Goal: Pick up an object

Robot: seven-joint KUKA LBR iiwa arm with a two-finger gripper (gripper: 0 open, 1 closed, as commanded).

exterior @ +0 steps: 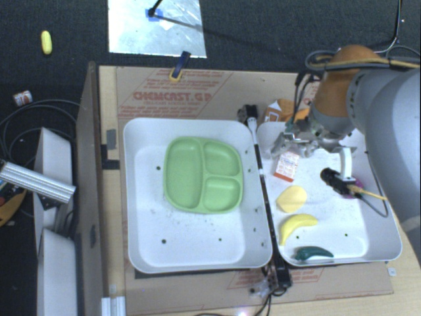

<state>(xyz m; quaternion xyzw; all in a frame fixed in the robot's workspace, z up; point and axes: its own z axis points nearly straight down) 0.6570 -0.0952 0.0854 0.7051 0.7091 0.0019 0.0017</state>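
Observation:
My gripper (293, 145) hangs over the far left part of the right bin (371, 232). Just in front of it lies a small white and red packet (286, 166), flat on the bin floor. Nearer the front of that bin are a pale yellow lump (291, 198), a yellow banana (297, 224) and a dark green long thing (314, 253) by the front rim. Nothing shows in the gripper's grasp.
The left bin (141, 183) holds a green divided plate (202, 174). An orange and white thing (277, 112) sits by the far rim of the right bin, behind the gripper. The arm's grey bulk (388, 130) covers the right bin's far right corner.

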